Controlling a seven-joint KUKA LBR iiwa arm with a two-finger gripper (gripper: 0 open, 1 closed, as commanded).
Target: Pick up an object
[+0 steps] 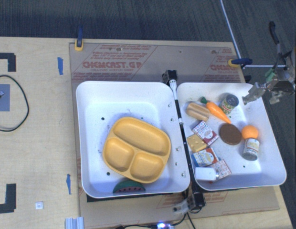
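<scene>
Two bins (pixel 86 99) — tray (pixel 136 148) (left), clutter right

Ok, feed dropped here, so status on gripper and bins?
Gripper over right bin's far right corner, nothing held. Carrot, hot dog, cans untouched. Yellow tray in left bin.

Right bin (pixel 274 168) crowded; left bin (pixel 90 99) open around yellow tray (pixel 136 149).

At the right edge of the camera view only the end of the robot is visible. The gripper (pixel 255 93) is made of pale grey metal, thin and angular, with a lighter finger tip. Behind it sit darker grey parts, small greenish spots, and a thin black curved cable (pixel 273 32) above.
</scene>
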